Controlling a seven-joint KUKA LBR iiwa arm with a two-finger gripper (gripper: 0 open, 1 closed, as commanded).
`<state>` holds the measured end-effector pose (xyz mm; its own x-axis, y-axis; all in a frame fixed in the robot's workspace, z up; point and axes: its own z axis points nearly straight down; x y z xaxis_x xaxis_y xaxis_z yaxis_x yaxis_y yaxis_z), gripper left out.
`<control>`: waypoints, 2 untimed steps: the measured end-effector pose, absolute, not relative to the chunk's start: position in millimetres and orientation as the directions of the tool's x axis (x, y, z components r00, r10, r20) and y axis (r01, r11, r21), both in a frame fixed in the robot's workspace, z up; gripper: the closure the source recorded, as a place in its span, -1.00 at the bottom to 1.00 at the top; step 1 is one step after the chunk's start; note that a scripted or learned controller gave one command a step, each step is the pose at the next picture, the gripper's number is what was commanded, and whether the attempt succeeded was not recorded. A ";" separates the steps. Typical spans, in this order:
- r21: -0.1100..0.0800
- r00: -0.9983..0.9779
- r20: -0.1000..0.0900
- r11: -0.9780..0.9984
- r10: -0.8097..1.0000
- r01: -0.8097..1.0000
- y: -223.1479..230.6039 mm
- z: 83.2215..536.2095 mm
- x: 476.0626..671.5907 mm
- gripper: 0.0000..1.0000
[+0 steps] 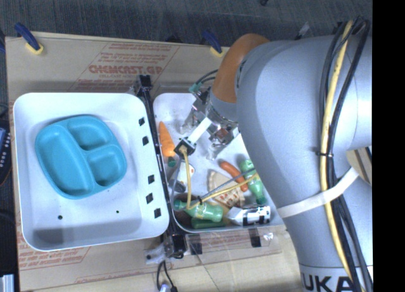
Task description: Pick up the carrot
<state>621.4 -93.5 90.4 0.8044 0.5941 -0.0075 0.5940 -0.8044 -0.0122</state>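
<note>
Left bin (25, 221): far left of the carrot, holds a blue plate (79, 154) with three sections, lying flat and well apart from the carrot. Right bin (174, 107): carrot (166, 140) lies in it along the left wall, upper half of the bin, long axis running up-down in view, nothing gripping it. Gripper (215, 133) sits just right of the carrot, over the same bin, not touching it. Spread or closed: can't tell, the wrist hardware blocks the tips. Below the carrot, at the bin's near end: green bottle (205, 211) on its side. Right and below the carrot: tan wedge (218, 180), a second orange piece (231, 170), another green piece (253, 180), and a black-and-white item (256, 215). Arm (297, 126) covers everything further right of the carrot.
</note>
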 end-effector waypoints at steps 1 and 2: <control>-0.007 0.969 -0.006 -0.969 0.247 0.247 -91.3 91.9 627.2 -1.00; -0.016 0.966 -0.011 -0.966 0.257 0.257 -88.9 102.0 627.3 1.00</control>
<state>627.3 -88.9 102.0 0.9663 0.2573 -0.0111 0.2571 -0.9663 -0.0162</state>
